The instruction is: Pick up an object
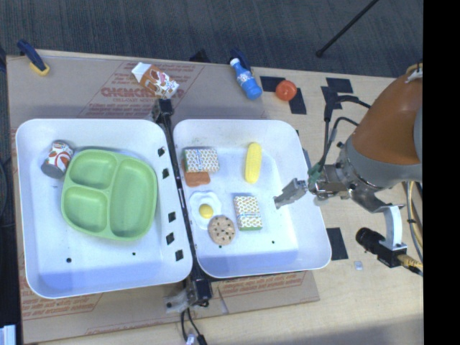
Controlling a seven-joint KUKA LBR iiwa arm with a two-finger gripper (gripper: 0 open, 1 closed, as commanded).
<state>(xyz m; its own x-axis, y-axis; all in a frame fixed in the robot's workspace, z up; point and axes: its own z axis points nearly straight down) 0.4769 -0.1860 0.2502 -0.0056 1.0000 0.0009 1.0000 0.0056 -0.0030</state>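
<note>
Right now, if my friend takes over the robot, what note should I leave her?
Tool: low over the right bin, near its right wall, holding nothing that I can see.
Right bin: corn, two patterned blocks, a sausage, fried egg, cookie.
Left bin: green tray and a small can.
Done: nothing picked up yet.
Left: pick one thing. The lower block and the corn look nearest the tool.
</note>
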